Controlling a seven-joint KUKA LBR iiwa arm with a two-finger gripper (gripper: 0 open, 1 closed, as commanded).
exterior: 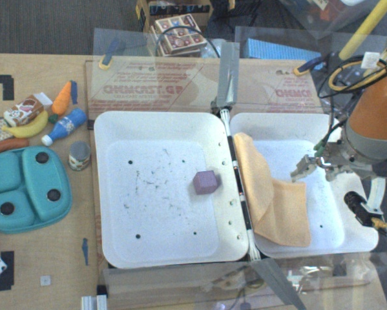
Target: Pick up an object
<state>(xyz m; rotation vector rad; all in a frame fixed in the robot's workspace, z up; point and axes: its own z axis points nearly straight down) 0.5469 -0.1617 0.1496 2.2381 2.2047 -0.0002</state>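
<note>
Purple block (205, 182): a small cube lying alone in the left bin (115, 134), right of the bin's centre and near the divider between the two bins. Nothing touches it. The bin floor around it carries dark specks and a few small dark dots.

Orange cloth (271, 202): a crumpled sheet in the right bin (283, 124), draped along the bin's left wall and spreading toward the near right; it lies between the block and the gripper.

Gripper (303, 170): positioned over the right bin, at the far right edge of the cloth, well apart from the block and on the opposite side of the divider. Whether its fingers are spread or closed cannot be told from this view, and no object is seen between them. The arm's orange band (374, 112) sits above it at the right.

Bench, left of the bins: a teal tray (25, 186), a small tin can (79, 155), a blue-and-white bottle (64, 126), a toy banana (25, 128) and a toy carrot (62, 97)
</note>
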